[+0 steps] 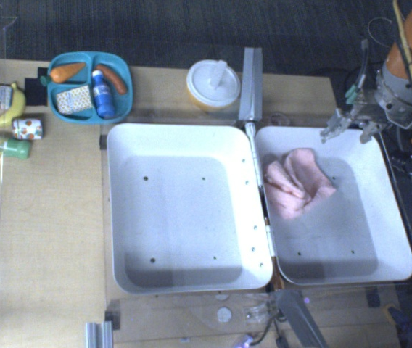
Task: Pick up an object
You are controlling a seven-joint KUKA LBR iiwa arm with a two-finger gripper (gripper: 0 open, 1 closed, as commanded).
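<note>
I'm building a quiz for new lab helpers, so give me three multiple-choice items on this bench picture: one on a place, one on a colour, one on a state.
1. Where does the pink cloth lie?
A. left bin
B. right bin
C. blue tray

2. What colour is the lid of the cup behind the bins?
A. white
B. red
C. black

3. What is between the fingers of the claw?
A. the cloth
B. a bottle
C. nothing

Answers: 1 B, the cloth sits in the right bin, toward its far left part. 2 A, the round lid is white over a yellow cup. 3 C, the claw is open above the right bin's far rim, apart from the cloth.
</note>
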